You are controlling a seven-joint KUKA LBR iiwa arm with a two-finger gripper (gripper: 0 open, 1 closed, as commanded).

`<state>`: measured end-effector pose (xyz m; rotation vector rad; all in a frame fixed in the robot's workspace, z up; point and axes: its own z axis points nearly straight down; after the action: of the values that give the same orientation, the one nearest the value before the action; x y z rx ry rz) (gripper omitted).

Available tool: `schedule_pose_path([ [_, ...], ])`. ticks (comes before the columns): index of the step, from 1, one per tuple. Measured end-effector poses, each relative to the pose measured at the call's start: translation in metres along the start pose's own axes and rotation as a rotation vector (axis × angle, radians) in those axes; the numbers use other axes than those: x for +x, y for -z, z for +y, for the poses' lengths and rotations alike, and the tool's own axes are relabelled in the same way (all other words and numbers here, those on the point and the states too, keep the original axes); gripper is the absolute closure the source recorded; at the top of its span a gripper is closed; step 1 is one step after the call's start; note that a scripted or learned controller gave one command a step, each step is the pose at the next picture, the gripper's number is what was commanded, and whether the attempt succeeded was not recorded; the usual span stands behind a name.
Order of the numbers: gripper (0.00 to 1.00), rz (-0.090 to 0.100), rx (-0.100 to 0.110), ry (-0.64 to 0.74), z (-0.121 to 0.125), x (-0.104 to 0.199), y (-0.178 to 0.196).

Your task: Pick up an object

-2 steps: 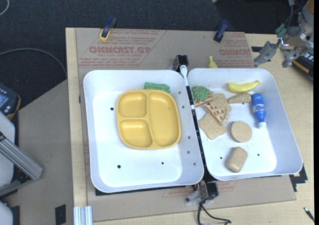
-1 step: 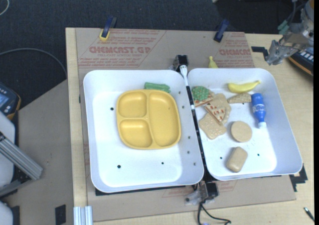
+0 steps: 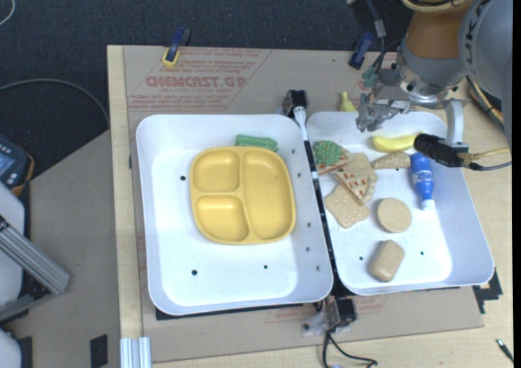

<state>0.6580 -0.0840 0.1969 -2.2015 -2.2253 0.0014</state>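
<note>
So the gripper [image 3: 370, 120] is hovering over the back of the right bin [image 3: 468, 232], just left of the toy banana [image 3: 393, 142]. Nothing's between the fingers, and from this angle I honestly can't tell if they're spread or pinched together.

Pickable stuff is all in that right bin: the banana near the back, a blue bottle [image 3: 421, 179] beside it, a pile of crackers [image 3: 350, 187] with a green leafy piece [image 3: 328, 151] on the left side, a round tan cookie [image 3: 393, 215] in the middle, and a bread roll [image 3: 386, 260] toward the front. The left bin [image 3: 163, 260] just has the yellow divided plate [image 3: 242, 195] and a green thing [image 3: 256, 142] behind it.

If it were me, I'd go for the banana since it's closest. Shift right a bit, line the fingers across its narrow width rather than along the curve, and come straight down. The cracker pile looks like a bad bet, flat and overlapping. Also watch that back wall, it's close.
</note>
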Motion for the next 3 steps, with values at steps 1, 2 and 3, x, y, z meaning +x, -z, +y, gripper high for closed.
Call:
schedule_pose_path([
  [1, 1.00, -0.001, -0.004, -0.001, -0.013, 0.093, -0.012],
  [2, 1.00, -0.003, -0.002, -0.001, -0.023, 0.184, -0.033],
  [3, 1.00, -0.004, -0.016, -0.006, -0.084, 0.204, 0.062],
])
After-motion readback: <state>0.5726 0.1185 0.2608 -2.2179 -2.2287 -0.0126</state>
